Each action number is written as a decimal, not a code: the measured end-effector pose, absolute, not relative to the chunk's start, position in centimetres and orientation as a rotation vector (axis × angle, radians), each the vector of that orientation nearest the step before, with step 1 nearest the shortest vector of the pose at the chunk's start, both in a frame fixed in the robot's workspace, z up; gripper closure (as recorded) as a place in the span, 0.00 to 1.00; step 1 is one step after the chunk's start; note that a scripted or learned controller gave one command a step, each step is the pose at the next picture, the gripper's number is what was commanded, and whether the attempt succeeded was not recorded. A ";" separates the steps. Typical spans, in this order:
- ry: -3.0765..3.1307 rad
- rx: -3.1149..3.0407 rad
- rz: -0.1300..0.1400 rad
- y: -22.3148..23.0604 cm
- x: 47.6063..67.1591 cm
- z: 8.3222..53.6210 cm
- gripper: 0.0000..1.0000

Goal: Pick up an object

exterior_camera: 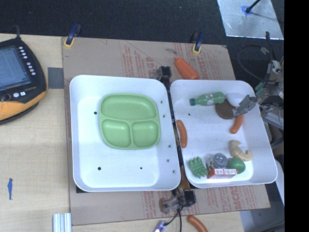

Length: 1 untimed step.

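the left white bin (82, 129) holds a green divided plate (129, 121). the right white bin (203, 88) holds a sausage (182, 133) at its left wall, a green bottle (207, 99) and a brown disc (223, 110). the gripper (244, 106) sits over that disc at the right edge; whether it grasps anything cannot be told.

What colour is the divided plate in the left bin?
Light green; the divided plate shows clearly in the camera view.

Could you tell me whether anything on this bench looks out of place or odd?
Yes: two orange carrot-shaped toys lie outside the bins, one on the cardboard above the right bin, another at the bench's front edge. Everything else sits inside the bins.
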<state>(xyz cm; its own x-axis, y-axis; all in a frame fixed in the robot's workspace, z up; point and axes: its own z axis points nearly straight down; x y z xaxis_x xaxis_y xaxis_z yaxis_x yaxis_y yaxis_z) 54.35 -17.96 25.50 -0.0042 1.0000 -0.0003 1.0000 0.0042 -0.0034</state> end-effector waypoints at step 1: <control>-2.226 -2.213 0.006 -18.8 54.3 9.1 0.00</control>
<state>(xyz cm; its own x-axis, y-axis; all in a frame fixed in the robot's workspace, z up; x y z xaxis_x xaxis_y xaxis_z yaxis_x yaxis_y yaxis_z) 54.28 -18.82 9.08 -0.0058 1.0000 -0.0006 1.0000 0.0058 -0.0051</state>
